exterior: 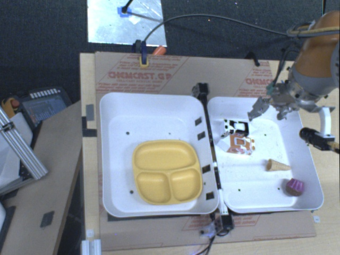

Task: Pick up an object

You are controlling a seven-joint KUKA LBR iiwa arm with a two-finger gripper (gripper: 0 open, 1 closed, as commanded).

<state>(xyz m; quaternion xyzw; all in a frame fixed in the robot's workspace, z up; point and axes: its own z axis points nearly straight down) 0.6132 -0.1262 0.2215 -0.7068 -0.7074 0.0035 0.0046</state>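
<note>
The right bin [313, 195] holds three small objects. A flat black, white and orange piece [238, 137] lies near its middle left. A tan cone [277, 166] rests on its side toward the front, and a purple cupcake-like toy [295, 185] sits at the front right. My gripper [269, 111] hangs over the bin's back part, above and to the right of the patterned piece. Its two fingers [257, 109] are spread open with nothing between them.
A yellow divided tray [167, 170] lies in the left bin [114, 142]. A black divider with clips [207, 137] runs between the bins. A black handle-like part [313, 137] juts over the right bin's right rim. Cables cross behind the bins.
</note>
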